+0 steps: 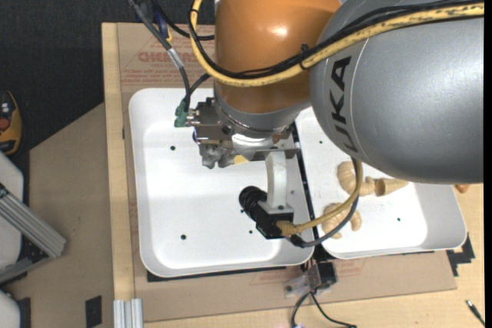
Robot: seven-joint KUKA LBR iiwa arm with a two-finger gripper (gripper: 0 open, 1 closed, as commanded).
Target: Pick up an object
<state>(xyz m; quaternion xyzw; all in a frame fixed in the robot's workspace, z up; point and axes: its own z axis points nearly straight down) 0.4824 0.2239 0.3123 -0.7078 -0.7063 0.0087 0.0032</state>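
Grey and orange, the arm (369,65) bulks closest to the lens and hides much of both bins. Below its wrist the gripper (219,154) hangs low over the left bin (161,242), toward that bin's far edge; whether it is spread, pressed together or pinching anything cannot be told, since the wrist covers it. A sliver of yellow (240,159) peeks out just beside the gripper, too small to name. In the right bin (430,238) tan wooden pieces (360,184) lie near the left edge, beside the divider between the bins; they look like small figures, partly hidden by the arm and a yellow cable (338,213). The plainest piece seems to lie with its long axis across the bin, from the left edge toward the right, its rounder end toward the divider, though this is uncertain. The step appears to be the descent or grasp attempt in the left bin. The next move calls for closing on something and lifting straight up clear of the bin floor.
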